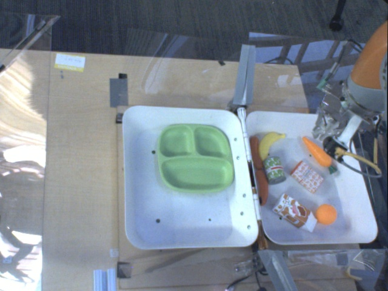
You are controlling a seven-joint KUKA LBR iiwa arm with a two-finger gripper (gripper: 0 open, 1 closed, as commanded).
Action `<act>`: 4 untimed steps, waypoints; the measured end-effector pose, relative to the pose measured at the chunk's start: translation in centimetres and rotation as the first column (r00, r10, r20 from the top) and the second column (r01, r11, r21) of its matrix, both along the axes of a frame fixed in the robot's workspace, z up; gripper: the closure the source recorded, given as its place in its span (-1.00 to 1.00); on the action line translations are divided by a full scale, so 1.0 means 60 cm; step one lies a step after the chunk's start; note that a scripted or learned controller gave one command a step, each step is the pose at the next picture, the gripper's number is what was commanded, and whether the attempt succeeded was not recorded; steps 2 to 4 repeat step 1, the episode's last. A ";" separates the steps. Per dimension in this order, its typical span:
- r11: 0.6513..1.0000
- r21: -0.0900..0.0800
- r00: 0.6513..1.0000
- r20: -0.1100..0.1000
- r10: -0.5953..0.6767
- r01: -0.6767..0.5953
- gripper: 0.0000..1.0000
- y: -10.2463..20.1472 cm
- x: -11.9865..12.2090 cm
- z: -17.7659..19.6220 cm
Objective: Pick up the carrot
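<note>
Carrot [317, 151] lies in the right bin [364, 235], far-right part, set at a slant. Gripper [328, 128] hangs just beside and above it, near the bin's far right corner; contact with the carrot can't be told. Pincer gap is hidden by the wrist hardware, so wide or narrow can't be told. Carrot looks to rest on the bin floor, not lifted. Judgement: approach made, grasp and lift both left. Packet [307, 176] lies near; green can [274, 170] and banana [273, 138] lie apart
</note>
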State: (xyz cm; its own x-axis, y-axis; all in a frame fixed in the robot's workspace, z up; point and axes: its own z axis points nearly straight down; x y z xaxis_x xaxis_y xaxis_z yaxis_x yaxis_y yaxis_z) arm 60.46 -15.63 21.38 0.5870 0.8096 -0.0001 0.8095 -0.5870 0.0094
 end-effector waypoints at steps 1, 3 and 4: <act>1.000 0.000 1.000 -0.001 0.000 0.000 -1.00 0.000 0.000 -0.001; 1.000 0.000 1.000 -0.001 0.000 0.000 -1.00 0.000 0.000 -0.001; 1.000 0.000 1.000 -0.001 0.000 0.000 -1.00 0.000 0.000 -0.001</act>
